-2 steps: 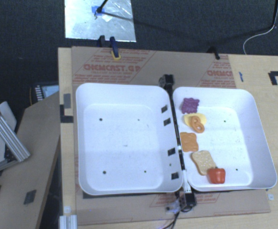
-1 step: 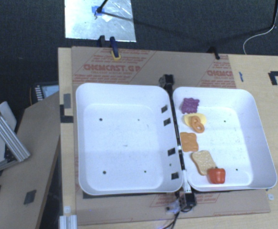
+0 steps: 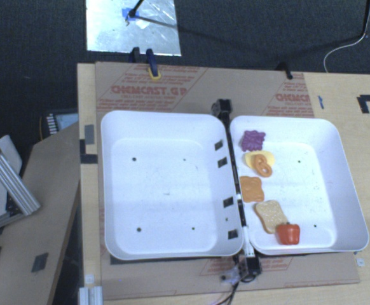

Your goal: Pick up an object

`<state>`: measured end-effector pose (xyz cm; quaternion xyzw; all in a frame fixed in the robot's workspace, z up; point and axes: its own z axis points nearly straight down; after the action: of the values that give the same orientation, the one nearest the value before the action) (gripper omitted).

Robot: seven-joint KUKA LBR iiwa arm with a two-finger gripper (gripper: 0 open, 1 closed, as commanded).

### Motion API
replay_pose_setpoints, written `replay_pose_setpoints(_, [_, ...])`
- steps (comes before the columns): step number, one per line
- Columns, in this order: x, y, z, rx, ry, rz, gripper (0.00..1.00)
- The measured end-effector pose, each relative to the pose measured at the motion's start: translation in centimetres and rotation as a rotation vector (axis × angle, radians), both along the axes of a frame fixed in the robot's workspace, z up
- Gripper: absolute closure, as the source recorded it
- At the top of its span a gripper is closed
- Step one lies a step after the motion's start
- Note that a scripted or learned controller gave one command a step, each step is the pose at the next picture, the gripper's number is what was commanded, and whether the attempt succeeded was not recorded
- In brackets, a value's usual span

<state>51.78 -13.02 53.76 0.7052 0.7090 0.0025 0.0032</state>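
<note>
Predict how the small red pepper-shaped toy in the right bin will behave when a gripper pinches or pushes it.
The small red pepper-shaped toy looks rounded, so it may roll or slip from a pinch. It touches the tan bread-slice toy, so pushing would probably shift both. Small, plastic-looking: likely light and stiff.

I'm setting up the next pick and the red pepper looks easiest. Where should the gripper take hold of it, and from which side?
Probably come straight down and close across the body of the red pepper. It is small and rounded. The bread slice touches its upper left and the front wall of the right bin runs near, so the fingers best land on its more open left and right sides.
</note>
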Motion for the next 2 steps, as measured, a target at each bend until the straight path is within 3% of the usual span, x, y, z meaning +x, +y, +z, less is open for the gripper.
replay_pose_setpoints(1, [-3.2,7.7,-0.2,0.003,0.004,0.006,1.00])
replay_pose_setpoints(2, [-3.1,14.6,-11.5,0.002,0.014,0.005,1.00])
